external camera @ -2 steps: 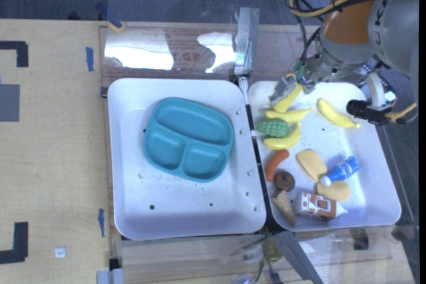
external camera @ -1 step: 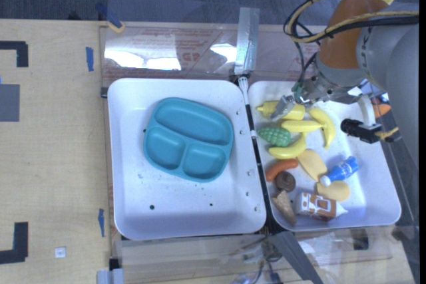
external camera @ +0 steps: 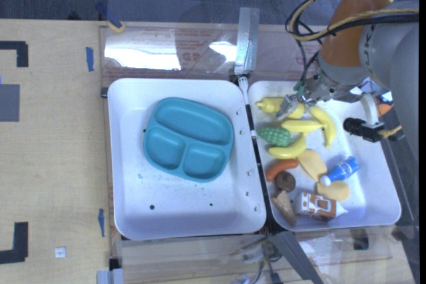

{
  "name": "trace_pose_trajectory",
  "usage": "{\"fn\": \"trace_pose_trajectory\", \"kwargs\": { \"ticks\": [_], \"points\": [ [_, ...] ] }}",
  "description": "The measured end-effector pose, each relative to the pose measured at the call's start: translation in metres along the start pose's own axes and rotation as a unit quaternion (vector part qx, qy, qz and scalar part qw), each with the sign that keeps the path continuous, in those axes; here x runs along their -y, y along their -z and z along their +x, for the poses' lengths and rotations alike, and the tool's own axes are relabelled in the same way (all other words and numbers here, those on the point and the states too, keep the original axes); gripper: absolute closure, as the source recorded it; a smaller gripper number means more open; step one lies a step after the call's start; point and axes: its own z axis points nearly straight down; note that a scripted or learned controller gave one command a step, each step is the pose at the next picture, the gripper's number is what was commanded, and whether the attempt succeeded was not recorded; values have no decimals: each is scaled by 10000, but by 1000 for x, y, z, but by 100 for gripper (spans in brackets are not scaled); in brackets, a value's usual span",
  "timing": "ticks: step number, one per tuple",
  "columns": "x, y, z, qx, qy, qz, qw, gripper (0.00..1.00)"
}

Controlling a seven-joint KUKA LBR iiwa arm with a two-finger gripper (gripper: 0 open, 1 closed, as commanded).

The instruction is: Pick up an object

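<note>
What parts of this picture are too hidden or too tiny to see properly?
- Gripper, camera view: small and blurred among the bananas, so open or shut is unclear.
- Right bin: its far right corner is covered by the arm.
- Small carton: print too small to read.

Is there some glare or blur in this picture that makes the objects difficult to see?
Camera view: glare lies on the clear sheet behind the left bin, with a bright spot near the metal bar; the blue tray is sharp and evenly lit; the gripper above the yellow toys looks small and soft, so its fingers are hard to read.
</note>
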Motion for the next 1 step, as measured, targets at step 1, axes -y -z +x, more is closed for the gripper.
{"fn": "trace_pose_trajectory", "kwargs": {
  "ticks": [1],
  "points": [
    [17, 1, -11, -13, -134, -30, 9999, 100]
  ]
}}
